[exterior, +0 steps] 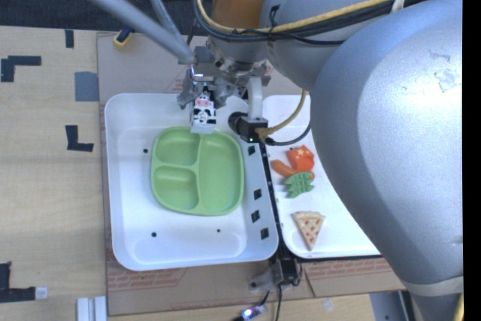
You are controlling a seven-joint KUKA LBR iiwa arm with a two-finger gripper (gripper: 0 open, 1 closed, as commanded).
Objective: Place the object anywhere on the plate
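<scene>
The tool (203, 103) pinches a small black-and-white object (203, 114) upright between its fingers, the green 3-compartment plate (198, 171) lying just below and toward the camera.

No legible text — labels, numbers, none

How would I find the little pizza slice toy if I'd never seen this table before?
Look at the right white bin, the one partly under the big grey arm. Three small toys lie in a column there: an orange-red one at the top, a green leafy one below it, and the pizza slice nearest the front edge. It is the tan triangle with red dots, pointing down.
</scene>
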